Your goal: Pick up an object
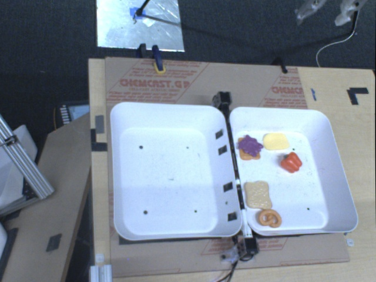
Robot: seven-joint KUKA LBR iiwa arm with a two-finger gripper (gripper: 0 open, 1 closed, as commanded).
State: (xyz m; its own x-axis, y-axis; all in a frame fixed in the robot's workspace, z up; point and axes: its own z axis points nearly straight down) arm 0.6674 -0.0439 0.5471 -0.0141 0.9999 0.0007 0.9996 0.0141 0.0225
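We see gripper (332, 6) high at top right, fingers spread, holding nothing. Objects sit in right bin (329, 140). Risk: purple piece (251, 145) and pretzel (269, 218) hug bin walls; fingers may strike wall, miss.

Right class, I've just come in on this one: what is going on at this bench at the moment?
A robot arm is meant to pick up an object, but its hand is up at the far right, above the bench and away from both bins, holding nothing. The toy foods all lie in the right bin: a purple piece, a yellow piece, a red pepper, a slice of bread and a pretzel. Nothing has been picked yet.
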